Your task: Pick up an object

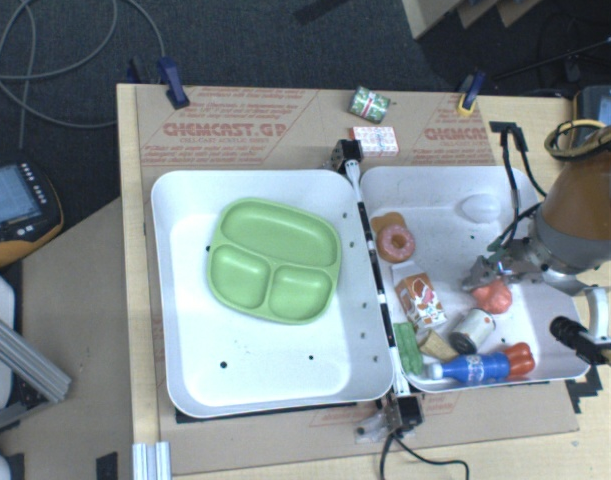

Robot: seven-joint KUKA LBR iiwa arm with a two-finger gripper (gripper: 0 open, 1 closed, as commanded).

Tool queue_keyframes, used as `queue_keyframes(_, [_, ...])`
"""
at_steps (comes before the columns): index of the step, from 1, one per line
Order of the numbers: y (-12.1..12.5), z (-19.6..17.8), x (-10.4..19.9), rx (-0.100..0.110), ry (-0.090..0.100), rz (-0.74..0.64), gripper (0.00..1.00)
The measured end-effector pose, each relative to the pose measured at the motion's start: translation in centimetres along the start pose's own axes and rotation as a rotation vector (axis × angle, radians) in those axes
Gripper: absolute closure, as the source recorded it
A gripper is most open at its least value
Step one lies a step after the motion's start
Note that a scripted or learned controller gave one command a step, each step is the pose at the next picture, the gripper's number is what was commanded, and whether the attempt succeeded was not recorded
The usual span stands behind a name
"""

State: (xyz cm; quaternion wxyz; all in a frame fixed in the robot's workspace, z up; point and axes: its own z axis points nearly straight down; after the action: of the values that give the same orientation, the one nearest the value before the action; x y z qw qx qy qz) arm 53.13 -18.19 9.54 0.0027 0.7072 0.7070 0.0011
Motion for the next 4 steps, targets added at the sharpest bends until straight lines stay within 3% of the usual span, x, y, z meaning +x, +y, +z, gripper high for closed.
queue_keyframes(1, [6.2, 1.1, 7.5, 0.004, 0.004, -0.002, 1.00])
queue_keyframes(2, [6.2, 0.9, 6.6, 0.001, -0.011, 0.006, 0.00])
queue_keyframes(3, [12.0, -11.5, 0.6, 0.001, 0.000, 0.000, 0.00])
queue_keyframes(4, [5.1, 1.0, -1.8, 0.008, 0.002, 0.001, 0.00])
